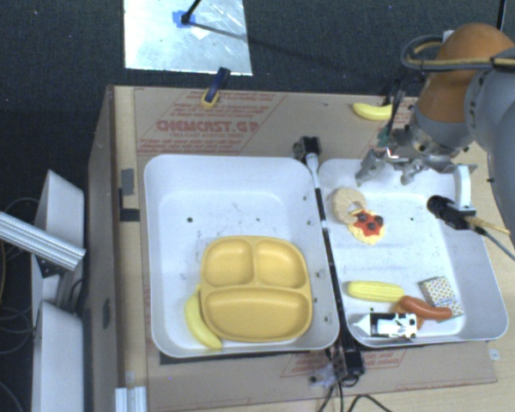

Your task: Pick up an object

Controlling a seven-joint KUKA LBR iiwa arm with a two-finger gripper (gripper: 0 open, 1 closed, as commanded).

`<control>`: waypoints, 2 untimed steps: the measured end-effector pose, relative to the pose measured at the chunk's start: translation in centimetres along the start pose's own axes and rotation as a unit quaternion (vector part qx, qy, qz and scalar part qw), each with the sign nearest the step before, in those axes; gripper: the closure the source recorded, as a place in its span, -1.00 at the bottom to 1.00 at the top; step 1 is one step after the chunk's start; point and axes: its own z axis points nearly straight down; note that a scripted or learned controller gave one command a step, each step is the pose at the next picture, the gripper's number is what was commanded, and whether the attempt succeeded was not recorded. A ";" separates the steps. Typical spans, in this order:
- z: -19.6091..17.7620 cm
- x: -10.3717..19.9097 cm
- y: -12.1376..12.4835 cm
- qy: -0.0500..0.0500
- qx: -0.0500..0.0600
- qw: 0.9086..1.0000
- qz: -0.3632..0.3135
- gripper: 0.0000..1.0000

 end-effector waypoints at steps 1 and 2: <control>1.7 1.5 0.3 0.000 0.001 1.000 0.000 -1.00; -3.4 3.5 -4.7 0.000 0.000 1.000 0.002 -1.00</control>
